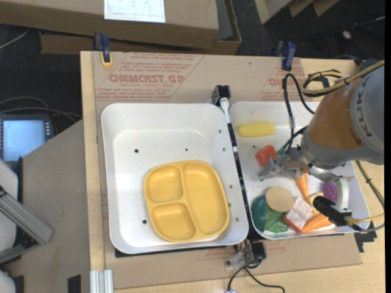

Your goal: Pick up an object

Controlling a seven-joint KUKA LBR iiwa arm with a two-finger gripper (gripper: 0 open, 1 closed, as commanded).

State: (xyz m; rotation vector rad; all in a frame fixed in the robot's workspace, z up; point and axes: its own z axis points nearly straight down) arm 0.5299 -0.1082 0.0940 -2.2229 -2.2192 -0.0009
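My gripper (pixel 273 166) is low over the middle of the right bin (pixel 267 107), reaching in from the right under the grey and orange arm. A small red object (pixel 264 155) lies right beside it, on its upper left; I cannot tell whether they touch. A yellow corn cob (pixel 256 129) rests further back in the same bin. In front of the gripper sit a tan round disc (pixel 280 198) on a green object (pixel 265 217), an orange carrot (pixel 302 185), a purple item (pixel 330 191) and a red-and-white packet (pixel 299 212).
The left bin (pixel 122 122) holds a yellow divided plate (pixel 183 199) toward its front. A black divider strip (pixel 232 140) runs between the bins. Cables (pixel 305 85) loop over the back right of the bench, near the arm.
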